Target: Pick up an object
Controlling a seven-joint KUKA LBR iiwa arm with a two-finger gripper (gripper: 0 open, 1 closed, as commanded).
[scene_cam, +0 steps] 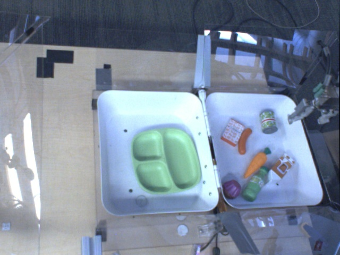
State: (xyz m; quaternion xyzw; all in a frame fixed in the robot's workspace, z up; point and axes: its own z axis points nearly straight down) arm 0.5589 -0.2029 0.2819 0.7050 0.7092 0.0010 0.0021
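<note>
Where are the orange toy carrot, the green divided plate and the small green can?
orange toy carrot (255, 164), camera view, middle of its orange body.
green divided plate (166, 159), camera view, ridge between its compartments.
small green can (269, 121), camera view, its label side.

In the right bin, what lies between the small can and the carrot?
Nothing lies between them: the camera view shows bare white bin floor from the small can down to the carrot. The sausage sits off to the left.
</note>
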